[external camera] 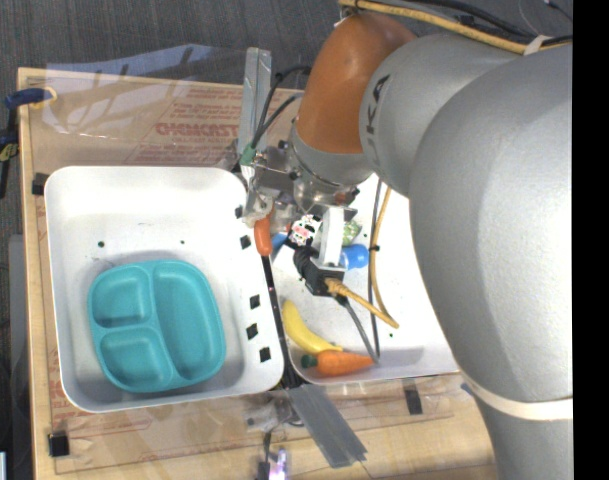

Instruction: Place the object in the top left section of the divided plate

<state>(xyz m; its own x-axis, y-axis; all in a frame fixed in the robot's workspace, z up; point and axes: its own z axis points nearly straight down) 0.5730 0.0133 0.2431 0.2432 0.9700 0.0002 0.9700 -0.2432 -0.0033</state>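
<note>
Bench w/ 2 bins side by side. Left bin (134, 193): divided plate (156, 323) in its near-left part, 3 sections. Right bin (409, 353): banana (302, 330) near the front-left corner, carrot (342, 363) just in front of it, touching. Small items (349, 248) further back in same bin, under the arm (444, 158). Arm reaches in from right, over right bin.

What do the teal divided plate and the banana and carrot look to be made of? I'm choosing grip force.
The divided plate looks like moulded plastic, matte teal with soft rounded ridges. The banana and carrot look like toy plastic: flat uniform colour with a slight sheen, though rubber or foam can't be ruled out.
</note>
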